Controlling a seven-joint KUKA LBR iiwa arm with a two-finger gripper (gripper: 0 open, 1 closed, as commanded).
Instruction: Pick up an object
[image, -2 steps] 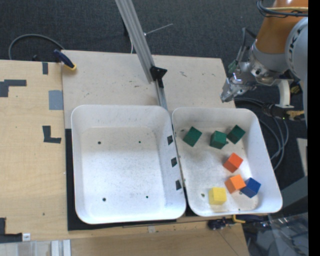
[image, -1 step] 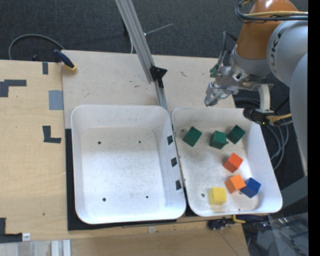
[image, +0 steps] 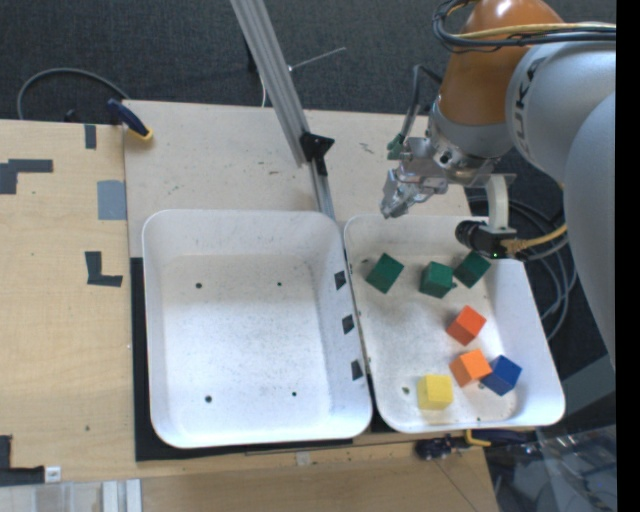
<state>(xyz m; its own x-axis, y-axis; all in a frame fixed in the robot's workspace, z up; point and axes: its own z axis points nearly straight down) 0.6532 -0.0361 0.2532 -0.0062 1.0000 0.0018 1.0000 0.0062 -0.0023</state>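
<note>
High slanted view over both bins (image: 150, 240)

Bench (image: 220, 160) with two bins (image: 240, 320)

blocks (image: 437, 279) in right bin (image: 535, 330) | left bin (image: 165, 300) beside it

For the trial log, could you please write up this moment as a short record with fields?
arm: reaches in from the right, gripper above the far rim of the right bin
held: nothing seen between the fingers
right bin contents: three green cubes, two orange cubes, blue cube, yellow cube
left bin: white, beside the right bin
</note>
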